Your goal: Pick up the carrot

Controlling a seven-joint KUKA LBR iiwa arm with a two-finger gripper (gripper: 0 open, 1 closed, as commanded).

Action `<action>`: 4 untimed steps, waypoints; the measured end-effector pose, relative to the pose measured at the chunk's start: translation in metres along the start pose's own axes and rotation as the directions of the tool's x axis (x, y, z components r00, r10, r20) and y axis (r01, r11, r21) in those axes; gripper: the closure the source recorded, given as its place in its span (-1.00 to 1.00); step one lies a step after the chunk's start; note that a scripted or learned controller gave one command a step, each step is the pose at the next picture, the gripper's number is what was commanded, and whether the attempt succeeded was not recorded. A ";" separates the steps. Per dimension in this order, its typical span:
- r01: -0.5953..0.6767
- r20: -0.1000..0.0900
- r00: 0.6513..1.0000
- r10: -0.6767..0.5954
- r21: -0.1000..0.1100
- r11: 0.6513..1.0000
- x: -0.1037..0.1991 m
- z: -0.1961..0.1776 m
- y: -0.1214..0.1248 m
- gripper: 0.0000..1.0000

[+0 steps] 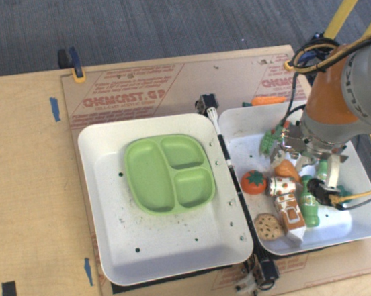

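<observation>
Orange carrot [285, 168] partly hidden under arm; fingers [294, 157] obscured, can't tell open/closed.

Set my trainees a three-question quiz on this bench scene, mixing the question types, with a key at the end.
1. True or false: the green divided plate lies in the right bin.
2. Which lies nearest the camera-side rim of the right bin: A) tomato, B) cookie, C) carrot?
3. Fill in: the gripper hovers over the ___ bin.

Key: 1 false, it lies in the left bin; 2 B; 3 right.
</observation>
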State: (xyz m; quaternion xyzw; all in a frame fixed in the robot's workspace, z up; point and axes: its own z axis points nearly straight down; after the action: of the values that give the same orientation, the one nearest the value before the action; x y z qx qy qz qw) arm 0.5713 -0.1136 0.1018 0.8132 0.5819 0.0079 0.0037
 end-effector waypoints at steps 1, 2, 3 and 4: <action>0.000 0.000 1.000 0.000 0.001 1.000 0.000 0.000 0.000 -1.00; -0.179 0.003 0.984 0.179 0.010 0.984 -0.013 0.012 0.003 -1.00; -0.703 0.005 0.711 0.703 -0.003 0.711 -0.017 0.012 -0.012 -1.00; -0.862 0.005 0.506 0.862 -0.008 0.506 0.005 0.011 -0.041 -1.00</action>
State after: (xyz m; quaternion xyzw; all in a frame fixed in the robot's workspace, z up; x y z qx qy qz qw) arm 0.5339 -0.0952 0.0898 0.9949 0.1009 0.0066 0.0036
